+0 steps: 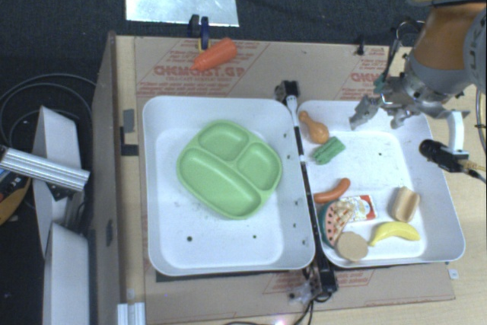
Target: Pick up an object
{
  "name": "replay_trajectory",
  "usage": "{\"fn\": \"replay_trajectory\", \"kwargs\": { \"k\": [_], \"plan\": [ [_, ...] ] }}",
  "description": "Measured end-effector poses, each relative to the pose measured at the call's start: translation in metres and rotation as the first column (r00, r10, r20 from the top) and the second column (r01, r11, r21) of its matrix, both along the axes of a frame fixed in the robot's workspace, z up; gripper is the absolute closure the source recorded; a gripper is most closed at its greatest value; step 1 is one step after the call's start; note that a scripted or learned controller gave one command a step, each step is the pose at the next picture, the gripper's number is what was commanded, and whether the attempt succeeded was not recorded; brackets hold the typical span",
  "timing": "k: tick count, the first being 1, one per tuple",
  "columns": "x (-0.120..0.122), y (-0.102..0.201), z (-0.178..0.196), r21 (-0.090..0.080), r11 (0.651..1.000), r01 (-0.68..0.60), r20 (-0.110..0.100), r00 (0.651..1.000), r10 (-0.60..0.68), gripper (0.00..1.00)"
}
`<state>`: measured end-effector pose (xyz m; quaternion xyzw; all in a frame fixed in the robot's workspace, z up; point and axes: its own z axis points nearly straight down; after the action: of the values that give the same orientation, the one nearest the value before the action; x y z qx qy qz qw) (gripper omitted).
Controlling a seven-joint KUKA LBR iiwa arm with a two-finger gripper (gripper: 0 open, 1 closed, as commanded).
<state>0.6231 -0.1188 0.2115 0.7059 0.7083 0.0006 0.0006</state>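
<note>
The right bin (pixel 426 164) holds several toy foods. A tan drumstick (pixel 313 126) and a green piece (pixel 329 151) lie at its far left. A red sausage (pixel 332 190) rests mid-left. Along the near edge sit a pizza slice (pixel 344 213), a round cookie (pixel 352 246), a yellow banana (pixel 394 232) and a bread roll (pixel 404 203). My gripper (pixel 378 109) hangs over the bin's far edge, up and right of the drumstick, with nothing visibly between its fingers.
The left bin (pixel 171 240) bears a green divided plate (pixel 228 167). An orange carrot (pixel 215 55) lies on the cardboard behind the bins. The grey arm with its orange band (pixel 453 34) fills the upper right. A black clamp (pixel 288 92) sits where the bins meet.
</note>
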Motion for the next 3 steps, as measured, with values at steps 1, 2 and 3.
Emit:
{"fn": "replay_trajectory", "kwargs": {
  "k": [1, 2, 3],
  "plan": [
    [-0.007, 0.016, -0.060, 0.001, 1.000, -0.001, -0.003, 1.000, 0.001, 0.00],
    [-0.020, 0.034, -0.114, 0.001, 1.000, -0.002, -0.003, 1.000, 0.002, 0.00],
    [0.047, 0.027, -0.126, 0.002, 1.000, -0.006, -0.010, 1.000, 0.006, 0.00]
  ]
}}
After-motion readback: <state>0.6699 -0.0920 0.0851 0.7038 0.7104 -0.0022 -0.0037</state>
